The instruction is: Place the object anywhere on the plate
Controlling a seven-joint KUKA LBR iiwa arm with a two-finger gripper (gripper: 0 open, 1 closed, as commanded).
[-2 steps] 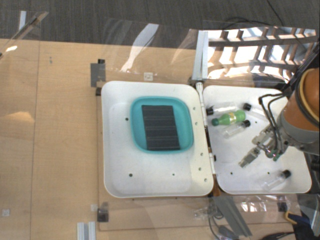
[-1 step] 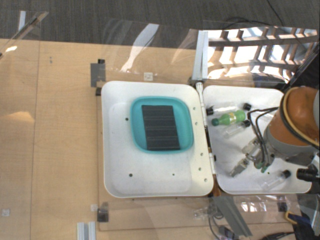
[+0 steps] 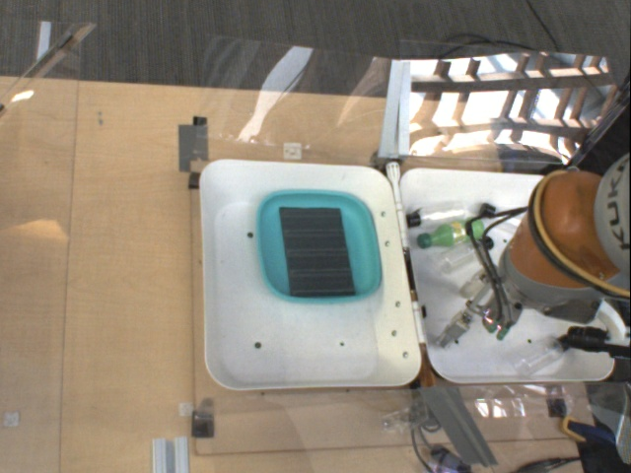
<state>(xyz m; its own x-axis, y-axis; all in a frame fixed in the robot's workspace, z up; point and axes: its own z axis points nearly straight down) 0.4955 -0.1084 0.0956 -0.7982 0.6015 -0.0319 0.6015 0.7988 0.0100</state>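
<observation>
**A:** Which step is this?

**B:** The pick, I'd say. The arm (image 3: 577, 235) hangs over the right bin (image 3: 582, 368), gripper (image 3: 455, 331) low near that bin's left wall. The plate (image 3: 370, 239), teal and square, sits in the left bin (image 3: 232, 343) with a dark ribbed pad (image 3: 315, 251) on it and nothing else.

**A:** Where's the object?

**B:** Probably in the right bin. There's a green piece (image 3: 444, 235) near the top left, well apart from the gripper, and some clear bits too faint to name. Which one counts, I can't tell.

**A:** Is it gripping anything?

**B:** Whether the fingers are spread or closed, I can't tell; they're too small and cluttered by cables. I see nothing between them.

**A:** And next?

**B:** Secure a grasp on an object, lift clear of the wall between the bins, carry left, and set down on the plate.
</observation>
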